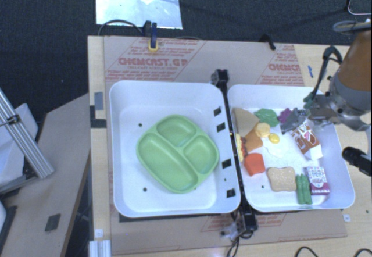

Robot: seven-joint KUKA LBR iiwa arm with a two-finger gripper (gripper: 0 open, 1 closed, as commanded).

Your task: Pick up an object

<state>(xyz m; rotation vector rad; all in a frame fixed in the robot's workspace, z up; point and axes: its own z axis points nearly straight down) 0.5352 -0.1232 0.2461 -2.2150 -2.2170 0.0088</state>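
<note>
The grey arm with its orange band [356, 70] is cut off by the right edge. Its dark end effector [297, 117] is too blurred to read, overlapping a purple toy piece [285, 115].

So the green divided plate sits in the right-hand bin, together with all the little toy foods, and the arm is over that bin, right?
Not quite. The camera view shows the green divided plate alone in the left bin. The toy foods, such as the orange block and the bread slice, lie in the right bin, and the gripper is over that one.
</note>
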